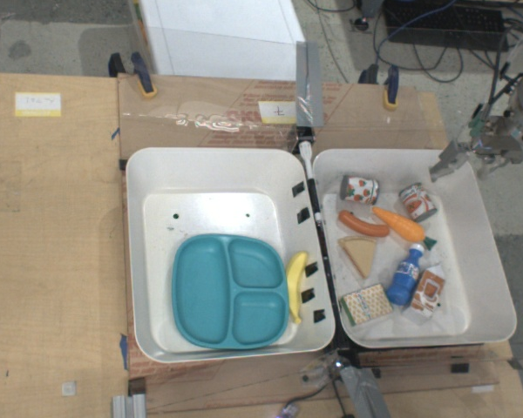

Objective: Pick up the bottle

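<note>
The bottle [405, 276] is small and blue with a white cap. It lies tilted in the front part of the right bin [492, 259], between a cracker box [366, 304] and a small red and white carton [429, 292]. My gripper [458, 157] hangs over the far right corner of that bin, well behind and to the right of the bottle. Nothing is visibly in its grasp.
Also in the right bin are two cans [359, 189] [417, 202], a sausage [363, 224], a carrot [401, 225] and a bread slice [360, 255]. The left bin [148, 233] holds a teal divided plate [231, 290] and a banana [295, 286].
</note>
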Robot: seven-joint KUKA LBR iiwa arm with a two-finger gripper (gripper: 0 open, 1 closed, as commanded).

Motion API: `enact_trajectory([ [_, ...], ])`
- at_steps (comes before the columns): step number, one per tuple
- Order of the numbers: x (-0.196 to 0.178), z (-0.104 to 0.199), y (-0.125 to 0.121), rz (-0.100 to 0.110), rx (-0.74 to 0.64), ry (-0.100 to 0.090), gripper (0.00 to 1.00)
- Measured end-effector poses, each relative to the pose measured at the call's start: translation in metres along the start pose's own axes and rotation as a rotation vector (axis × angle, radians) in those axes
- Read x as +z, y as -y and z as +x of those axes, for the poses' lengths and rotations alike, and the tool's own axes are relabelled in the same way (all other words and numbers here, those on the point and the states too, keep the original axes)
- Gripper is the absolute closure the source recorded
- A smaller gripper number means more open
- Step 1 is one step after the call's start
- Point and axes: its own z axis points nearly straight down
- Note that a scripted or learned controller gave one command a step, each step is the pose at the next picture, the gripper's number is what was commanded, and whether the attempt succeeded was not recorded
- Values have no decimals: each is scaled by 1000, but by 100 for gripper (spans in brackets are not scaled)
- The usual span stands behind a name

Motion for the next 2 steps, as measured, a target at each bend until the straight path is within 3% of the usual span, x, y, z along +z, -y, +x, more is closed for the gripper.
enact_trajectory([
  [1,152,3,51,-2,6,1,0],
  [2,141,-1,52,-6,13,3,100],
])
